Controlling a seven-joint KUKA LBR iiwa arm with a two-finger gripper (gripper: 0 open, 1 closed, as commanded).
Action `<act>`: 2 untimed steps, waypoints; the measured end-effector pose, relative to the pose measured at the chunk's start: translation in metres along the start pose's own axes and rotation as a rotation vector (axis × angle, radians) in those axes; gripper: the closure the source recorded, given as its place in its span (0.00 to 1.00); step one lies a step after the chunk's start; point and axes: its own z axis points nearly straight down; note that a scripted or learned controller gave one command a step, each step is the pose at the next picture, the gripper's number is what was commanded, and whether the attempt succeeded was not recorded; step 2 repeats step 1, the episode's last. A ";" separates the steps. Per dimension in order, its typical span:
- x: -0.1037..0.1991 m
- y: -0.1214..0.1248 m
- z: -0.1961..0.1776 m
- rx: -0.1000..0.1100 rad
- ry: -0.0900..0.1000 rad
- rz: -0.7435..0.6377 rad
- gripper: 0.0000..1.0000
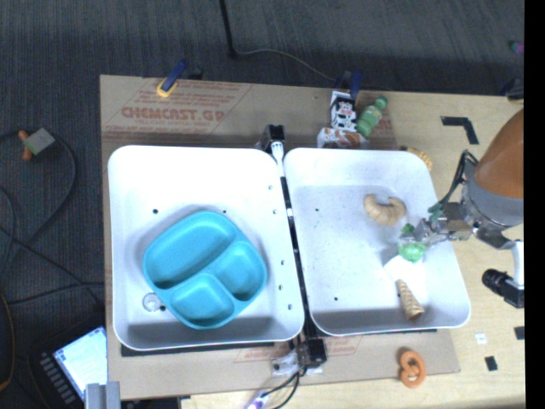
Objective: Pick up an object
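Two white bins sit side by side on the bench. The fingers reach over the right bin's right edge, just above a small green thing; they look nearly shut, and I cannot tell if they hold it. Up and left of the fingers lies a curled tan piece, bumpy like a shell. Below them lies a ridged tan cone. Lots of bare white floor stays open to their left. Far left, the left bin holds a smooth blue tray with three parts. Red letters on the bench read "CHEMCAST GP".
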 end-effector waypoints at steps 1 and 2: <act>0.016 0.088 -0.041 -0.001 0.001 -0.003 1.00; 0.016 0.088 -0.041 -0.001 0.001 -0.003 1.00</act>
